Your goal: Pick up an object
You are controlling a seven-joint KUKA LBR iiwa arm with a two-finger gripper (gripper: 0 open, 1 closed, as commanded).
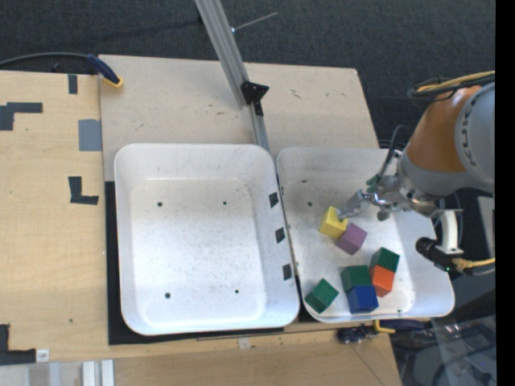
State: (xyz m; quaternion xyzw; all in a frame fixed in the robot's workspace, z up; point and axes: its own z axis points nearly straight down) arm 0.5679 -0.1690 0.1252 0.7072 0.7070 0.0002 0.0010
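Currently, two shallow white bins are seen side by side on the desk point(201, 95). Nothing relevant to the coming move is carried by the left bin point(197, 240). All candidate objects are contained in the right bin point(322, 175).

Within the right bin, reading from left to right, a green cube point(323, 294) is found near the 7 o'clock corner. A yellow cube point(333, 222) is found near the bin's centre, with a purple cube point(352, 238) touching it at its 4 o'clock side. Further toward 5 o'clock, a tight cluster is formed by a dark green cube point(355, 277), a blue cube point(362, 297), an orange cube point(383, 279) and another green cube point(385, 259).

The gripper point(364, 199) is positioned at the right side of this bin. The yellow cube is taken to be the likely target: it lies just beside the tool, toward 8 o'clock from it, and appears close to or touching the tip. No cube is seen between the fingers, and whether they are released or clenched cannot be told.

The yellow cube's edges are turned at a slant to the bin walls, so its faces are judged to need alignment with the closing direction. The adjoining purple cube is judged a risk of being nudged.
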